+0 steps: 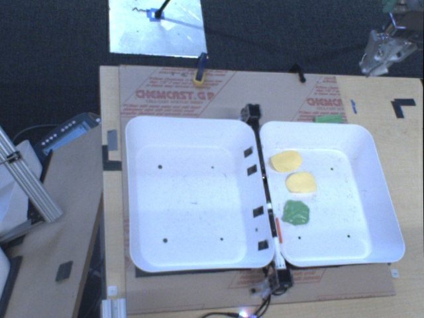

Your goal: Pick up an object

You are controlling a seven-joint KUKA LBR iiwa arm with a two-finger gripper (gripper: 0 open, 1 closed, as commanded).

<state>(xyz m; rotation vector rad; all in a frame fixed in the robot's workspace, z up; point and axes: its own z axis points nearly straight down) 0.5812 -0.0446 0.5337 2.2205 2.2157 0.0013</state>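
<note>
Three small flat pieces in the right bin (381, 177), near its left wall: two yellow (285, 160) (301, 182), one green (295, 212). Probably light, soft, thin; best pinched across the edges from above. Gripper (387, 48) parked high at top right, well apart from the bins; jaws' state impossible to tell.

There is a single camera, fixed high over the bench (165, 88) and tilted down at a slant, so the far edge sits toward the top of the frame and the near edge at the bottom. It stands far enough back to take in both white bins whole: the left bin (192, 128) fills the middle, the right bin (371, 171) the lower right. Dark floor shows along the top, and the gripper (387, 48) hangs in the upper right corner.
</note>
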